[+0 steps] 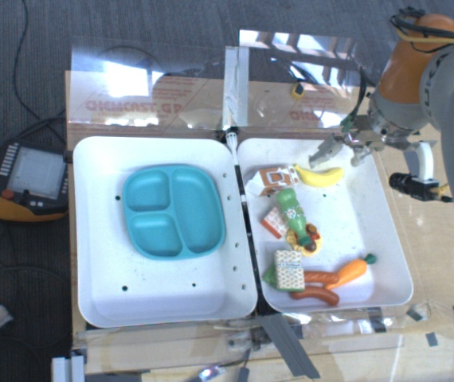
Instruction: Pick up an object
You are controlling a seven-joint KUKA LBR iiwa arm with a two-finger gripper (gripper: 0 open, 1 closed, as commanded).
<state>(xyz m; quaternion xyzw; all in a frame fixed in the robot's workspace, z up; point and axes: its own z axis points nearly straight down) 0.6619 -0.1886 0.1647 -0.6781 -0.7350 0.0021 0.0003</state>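
- Two-finger metal gripper [332, 153] hangs over the far part of the right white bin [386, 213], just above the yellow toy banana [321, 177].
- Fingers look spread apart; nothing between them.
- Banana lies on the bin floor, beside the green toy bottle [292, 211] and orange toy carrot [345, 274].
- Left bin: teal divided plate [173, 212].
- Judgement: pick not yet made; closing and lifting remain.

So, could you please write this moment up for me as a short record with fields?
left bin: holds a blue divided plate
right bin: banana, green bottle, carrot, sausage, small printed box, other small items
gripper: over the right bin's far edge, just above the banana
fingers: state unclear
held: nothing visible
arm: enters from the right
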